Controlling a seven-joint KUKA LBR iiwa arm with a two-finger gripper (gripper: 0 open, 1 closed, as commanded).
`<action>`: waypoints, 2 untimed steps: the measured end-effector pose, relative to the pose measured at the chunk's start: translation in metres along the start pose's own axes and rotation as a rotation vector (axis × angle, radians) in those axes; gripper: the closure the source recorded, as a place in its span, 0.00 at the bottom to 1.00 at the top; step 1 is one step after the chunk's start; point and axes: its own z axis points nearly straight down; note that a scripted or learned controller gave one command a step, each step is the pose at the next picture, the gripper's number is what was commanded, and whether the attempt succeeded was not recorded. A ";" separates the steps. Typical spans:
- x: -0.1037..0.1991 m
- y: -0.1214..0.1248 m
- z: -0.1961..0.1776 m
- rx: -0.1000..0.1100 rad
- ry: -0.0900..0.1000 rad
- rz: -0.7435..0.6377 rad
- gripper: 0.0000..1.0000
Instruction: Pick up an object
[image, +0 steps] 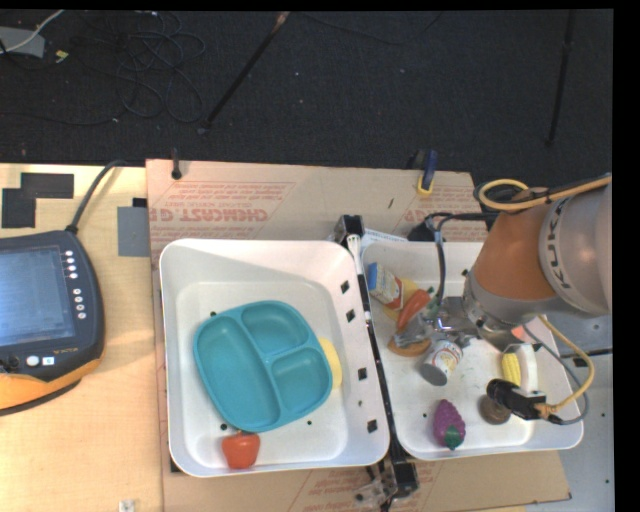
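Note:
In the right bin (560, 435), my gripper (442, 328) hangs low under the orange band of the arm (512, 262). Just below it a small grey can (440, 364) lies tilted. An orange carrot (412, 308) and a brown disc (405, 346) sit close on its left. A blue and white carton (383, 283) lies at the bin's back left. Nearer the front are a purple eggplant (448, 423), a yellow corn cob (513, 364) and a dark round piece (497, 406). The arm hides part of the bin's right side.
The left bin (190, 270) holds a teal divided plate (262, 364), a yellow piece (331, 362) tucked under the plate's right edge, and a red fruit (240, 450) at the front. A tablet (40, 300) lies on the bench at far left. A black cable (560, 385) loops by the corn.

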 end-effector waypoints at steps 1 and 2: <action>-0.004 0.056 0.001 0.004 0.002 -0.002 0.00; -0.003 0.056 -0.012 -0.001 0.005 0.002 1.00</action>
